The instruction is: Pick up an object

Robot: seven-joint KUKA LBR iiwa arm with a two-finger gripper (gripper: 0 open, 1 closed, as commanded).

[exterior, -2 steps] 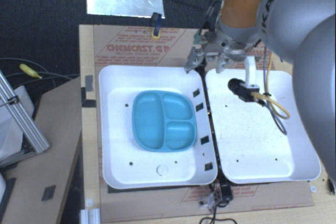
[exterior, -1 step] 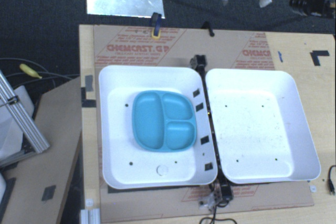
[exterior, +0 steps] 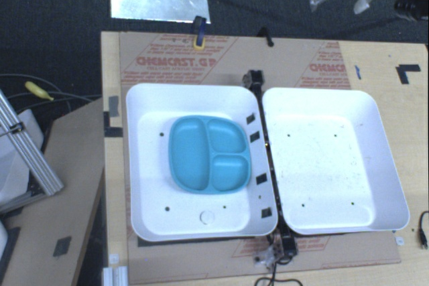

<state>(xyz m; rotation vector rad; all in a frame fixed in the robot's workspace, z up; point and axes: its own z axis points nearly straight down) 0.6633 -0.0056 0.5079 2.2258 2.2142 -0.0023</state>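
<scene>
the brown protective sheet (exterior: 221,57) that covers the bench under the two bins carries red printed words. the print near the left bin reads "chemcast gp", once upright and once again in a line turned upside down above it. the same red print stands also on the right part of the sheet, near the right bin (exterior: 335,164), but there the letters are too blurred to read with certainty. no numbers can be read.

A plain blue plate (exterior: 209,155) in a white bin (exterior: 144,144).
</scene>
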